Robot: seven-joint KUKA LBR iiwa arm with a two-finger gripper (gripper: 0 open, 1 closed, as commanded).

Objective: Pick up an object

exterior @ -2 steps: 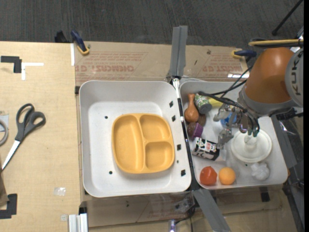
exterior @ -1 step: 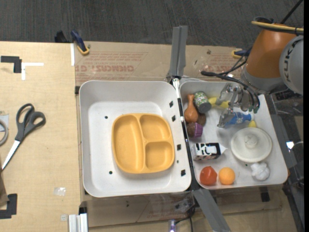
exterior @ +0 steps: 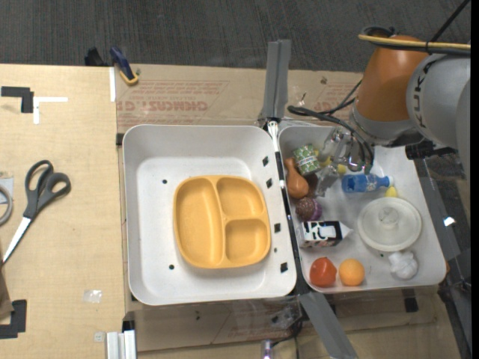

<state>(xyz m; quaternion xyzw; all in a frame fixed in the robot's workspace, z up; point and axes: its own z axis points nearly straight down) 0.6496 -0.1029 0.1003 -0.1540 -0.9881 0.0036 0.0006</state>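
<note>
Camera view shows the table with two white bins side by side: the left bin holds a yellow divided plate, and the right bin holds a scatter of small things. The arm comes in from 3 o'clock and bends down over the right bin's 12 o'clock end, where the tool hangs low among the things; whether it is wide or narrow cannot be told, and nothing can be seen gripped in it. Just at its 9 o'clock sits a green packet, and at its 4 o'clock lies a blue bottle on its side. Toward 7 o'clock from the tool are a brown pear and a dark purple fruit, then a black and white carton. A white round lid rests at the bin's 3 o'clock side. At the 6 o'clock end lie a tomato and an orange, close together. Scissors lie on the table well apart at 9 o'clock.
</note>
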